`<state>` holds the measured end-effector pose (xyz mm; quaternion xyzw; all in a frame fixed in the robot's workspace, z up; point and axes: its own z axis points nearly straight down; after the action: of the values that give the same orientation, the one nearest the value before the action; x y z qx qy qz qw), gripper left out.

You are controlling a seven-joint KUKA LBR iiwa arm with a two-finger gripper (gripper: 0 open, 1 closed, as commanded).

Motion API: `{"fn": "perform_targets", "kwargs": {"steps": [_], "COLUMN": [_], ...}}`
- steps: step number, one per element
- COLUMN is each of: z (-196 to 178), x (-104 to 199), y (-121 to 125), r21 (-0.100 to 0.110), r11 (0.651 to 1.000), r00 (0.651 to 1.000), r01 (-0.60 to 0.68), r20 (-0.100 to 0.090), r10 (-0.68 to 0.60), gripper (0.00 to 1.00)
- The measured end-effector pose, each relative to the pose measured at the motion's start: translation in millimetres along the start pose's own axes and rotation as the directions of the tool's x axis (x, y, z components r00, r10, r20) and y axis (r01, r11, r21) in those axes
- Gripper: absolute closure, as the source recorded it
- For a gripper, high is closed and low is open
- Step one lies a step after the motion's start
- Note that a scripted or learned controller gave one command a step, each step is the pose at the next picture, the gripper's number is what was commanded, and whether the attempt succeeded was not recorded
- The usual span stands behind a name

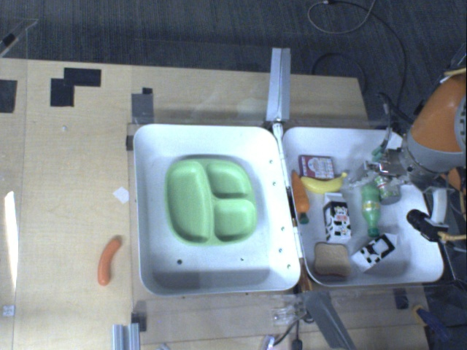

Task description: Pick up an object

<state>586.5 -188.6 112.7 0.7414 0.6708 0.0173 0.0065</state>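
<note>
Over the right bin [430, 268], the gripper [381, 172] hangs at the upper right, above a green bottle [371, 208]; whether its fingers are wide or narrow I cannot tell.

The right bin holds a banana [323, 184] just below a maroon packet [317, 166], a carrot [300, 195] along the left wall, a black-and-white carton [336, 221] in the middle, a second black-and-white carton [375, 251] near the bottom, and a brown sponge [332, 261] at the lower left. The green bottle lies upright in the view, between the cartons and the gripper. The left bin [146, 195] carries a green divided tray [211, 200]. On the counter [66, 195], well left of the bins, lies a sausage [109, 259].
</note>
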Motion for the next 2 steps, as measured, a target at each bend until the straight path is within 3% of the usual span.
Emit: {"fn": "perform_targets", "kwargs": {"steps": [1, 2], "z": [26.5, 17.5], "x": [40.8, 43.6], "y": [26.5, 29.1], "r21": [0.022, 0.020], "r11": [0.998, 0.997], "r00": [0.998, 0.997], "r01": [0.061, 0.070], "r20": [0.018, 0.015], "r10": [-0.062, -0.070], "gripper": [0.00, 1.00]}}
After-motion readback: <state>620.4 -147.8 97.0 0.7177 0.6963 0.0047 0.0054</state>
